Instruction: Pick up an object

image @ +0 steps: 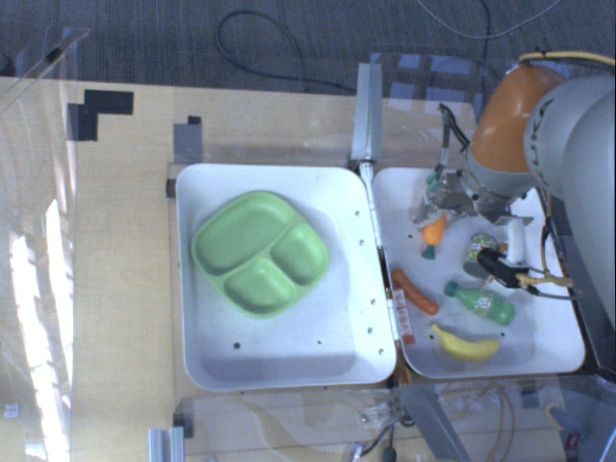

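Observation:
My gripper [445,203] hangs over the back of the right bin [568,354], below the orange band of the arm [510,114]. A small orange carrot [434,231] with a green tip lies right at the gripper's lower end, touching or nearly touching it. Further forward in the same bin lie a red sausage [415,294], a green bottle [482,303] on its side and a yellow banana [465,345]. A small greenish round object [483,249] sits just right of the carrot.
The left bin [221,364] holds a green divided plate [258,251]. A metal divider [367,123] runs between the bins at the back. Cables [539,282] trail from the arm across the right bin's right side.

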`<state>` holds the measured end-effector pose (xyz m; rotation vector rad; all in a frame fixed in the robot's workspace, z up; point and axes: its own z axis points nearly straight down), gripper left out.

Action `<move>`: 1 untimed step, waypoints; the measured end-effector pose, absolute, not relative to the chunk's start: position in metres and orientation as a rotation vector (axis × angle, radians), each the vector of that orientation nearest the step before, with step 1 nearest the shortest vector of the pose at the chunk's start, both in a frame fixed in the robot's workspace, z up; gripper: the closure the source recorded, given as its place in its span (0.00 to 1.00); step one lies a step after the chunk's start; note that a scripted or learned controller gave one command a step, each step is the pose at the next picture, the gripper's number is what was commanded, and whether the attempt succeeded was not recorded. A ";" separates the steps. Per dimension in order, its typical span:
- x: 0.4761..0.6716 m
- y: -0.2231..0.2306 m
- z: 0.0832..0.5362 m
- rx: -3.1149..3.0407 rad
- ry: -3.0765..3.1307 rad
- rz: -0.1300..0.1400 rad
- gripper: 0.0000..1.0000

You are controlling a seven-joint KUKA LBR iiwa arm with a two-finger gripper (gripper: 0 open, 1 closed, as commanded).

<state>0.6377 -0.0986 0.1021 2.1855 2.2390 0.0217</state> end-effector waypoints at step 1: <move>0.647 -0.030 0.188 2.161 2.271 0.010 1.00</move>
